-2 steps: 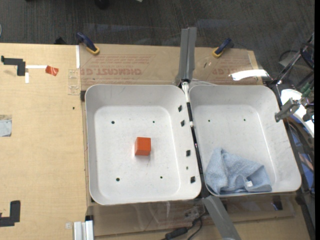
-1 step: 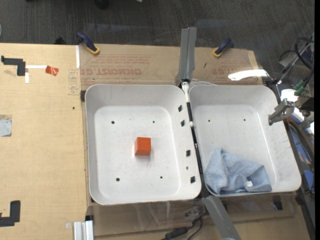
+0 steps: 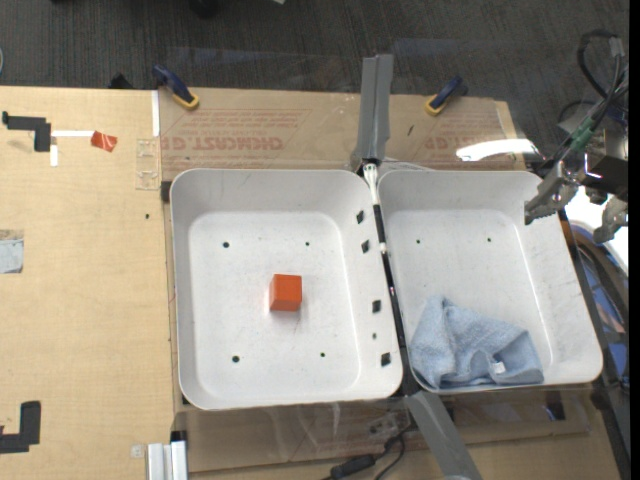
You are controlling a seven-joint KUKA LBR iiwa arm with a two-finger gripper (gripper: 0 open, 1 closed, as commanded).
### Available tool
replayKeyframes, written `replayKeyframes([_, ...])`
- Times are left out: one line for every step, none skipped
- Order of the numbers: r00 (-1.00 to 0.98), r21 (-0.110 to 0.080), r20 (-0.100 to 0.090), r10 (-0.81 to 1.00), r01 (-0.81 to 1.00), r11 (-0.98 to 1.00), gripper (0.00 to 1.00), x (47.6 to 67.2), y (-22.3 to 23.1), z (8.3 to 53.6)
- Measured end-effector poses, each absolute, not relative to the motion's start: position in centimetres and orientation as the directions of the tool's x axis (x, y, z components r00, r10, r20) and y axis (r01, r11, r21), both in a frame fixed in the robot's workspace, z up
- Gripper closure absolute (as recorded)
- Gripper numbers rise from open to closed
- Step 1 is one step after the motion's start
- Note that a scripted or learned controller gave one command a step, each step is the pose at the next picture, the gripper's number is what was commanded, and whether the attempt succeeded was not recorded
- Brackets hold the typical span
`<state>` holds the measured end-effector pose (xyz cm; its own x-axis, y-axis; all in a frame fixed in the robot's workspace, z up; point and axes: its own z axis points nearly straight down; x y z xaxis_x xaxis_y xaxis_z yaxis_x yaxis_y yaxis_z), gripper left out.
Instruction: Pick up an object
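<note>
A small orange-red cube [image 3: 286, 293] rests on the floor of the left white bin [image 3: 200, 268], slightly left of its middle. A crumpled pale blue cloth [image 3: 475, 343] lies in the near part of the right white bin [image 3: 470, 218]. My gripper [image 3: 548, 200] hangs at the far right rim of the right bin, above its upper right corner and well away from both the cloth and the cube. Nothing shows in its grasp.
A grey bar [image 3: 376, 108] and black clips mark the seam between the bins. Two clamps [image 3: 175, 86] [image 3: 445, 95] hold brown cardboard behind them. A wooden bench top [image 3: 80, 268] with a small red piece [image 3: 103, 141] lies to the left. Cables crowd the right edge.
</note>
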<state>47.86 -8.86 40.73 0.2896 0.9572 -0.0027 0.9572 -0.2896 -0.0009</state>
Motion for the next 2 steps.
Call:
replayKeyframes([0.452,-0.001,-0.003,0.892,0.892,-0.452,0.00,47.8,-4.1,44.1])
replayKeyframes([0.634,-0.001,-0.004,0.773,0.773,-0.634,0.00,47.9,0.1,44.1])
